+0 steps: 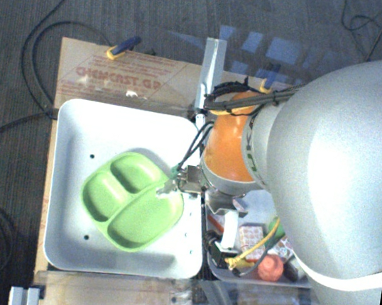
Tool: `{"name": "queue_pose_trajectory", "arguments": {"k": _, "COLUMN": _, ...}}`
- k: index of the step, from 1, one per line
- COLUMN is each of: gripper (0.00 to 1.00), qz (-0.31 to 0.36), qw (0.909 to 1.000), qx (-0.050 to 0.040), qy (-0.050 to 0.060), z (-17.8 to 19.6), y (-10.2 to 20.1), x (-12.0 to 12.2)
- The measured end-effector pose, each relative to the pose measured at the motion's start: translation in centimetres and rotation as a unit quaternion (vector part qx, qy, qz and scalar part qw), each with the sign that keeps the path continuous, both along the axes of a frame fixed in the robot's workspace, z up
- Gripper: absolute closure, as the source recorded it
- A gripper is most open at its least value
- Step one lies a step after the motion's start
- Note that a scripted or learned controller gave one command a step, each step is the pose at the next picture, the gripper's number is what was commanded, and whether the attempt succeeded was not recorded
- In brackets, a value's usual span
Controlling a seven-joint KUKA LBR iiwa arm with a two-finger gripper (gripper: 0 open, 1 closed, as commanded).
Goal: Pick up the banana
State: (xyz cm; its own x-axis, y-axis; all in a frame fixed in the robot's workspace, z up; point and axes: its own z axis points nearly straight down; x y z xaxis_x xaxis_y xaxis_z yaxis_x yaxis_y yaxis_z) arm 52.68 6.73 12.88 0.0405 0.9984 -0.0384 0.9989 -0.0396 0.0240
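Note:
My arm's grey bulk and orange band cover most of the right bin. The gripper reaches left over the divider between the bins, and its tip is at the right rim of a green divided plate that lies in the left bin. A small yellow piece shows in the uncovered front strip of the right bin; I cannot tell whether it is the banana or cable. Nothing is seen held.
In the right bin's visible strip lie a red-pink round thing, a white labelled packet and a red and white item. Cardboard lies behind the left bin. The arm overhangs the whole right side.

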Motion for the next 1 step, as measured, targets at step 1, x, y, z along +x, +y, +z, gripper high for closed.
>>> {"name": "queue_pose_trajectory", "arguments": {"k": 1, "gripper": 0.00, "qz": 0.004, "qw": 1.0000, "qx": -0.0002, "qy": 0.000, "z": 0.01, "y": -0.01, "x": -0.02}}
